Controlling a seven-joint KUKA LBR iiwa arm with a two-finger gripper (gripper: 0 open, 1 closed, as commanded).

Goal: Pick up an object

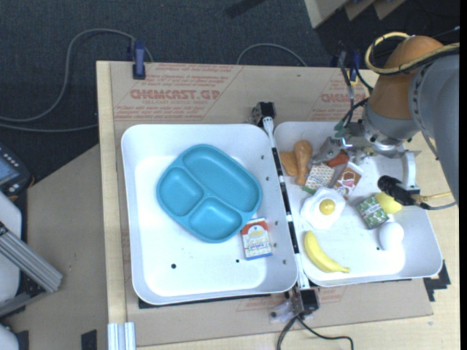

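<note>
The right bin [419, 257] holds several toy foods: an orange drumstick [298, 159], a patterned packet [319, 176], a red and white carton [349, 180], a fried egg [325, 208], a banana [322, 254], a green packet [371, 211], a yellow piece [391, 203] and a white egg [391, 235]. My gripper [338, 149] hangs low over the far part of this bin, just behind the patterned packet and the red carton. The wrist hides what lies right under it.
The left bin [146, 261] holds a blue divided plate [208, 192] and a small orange and white carton [256, 239] near its right wall. The arm [398, 93] comes in over the right bin's far right corner. Cables run along the bench's back edge.
</note>
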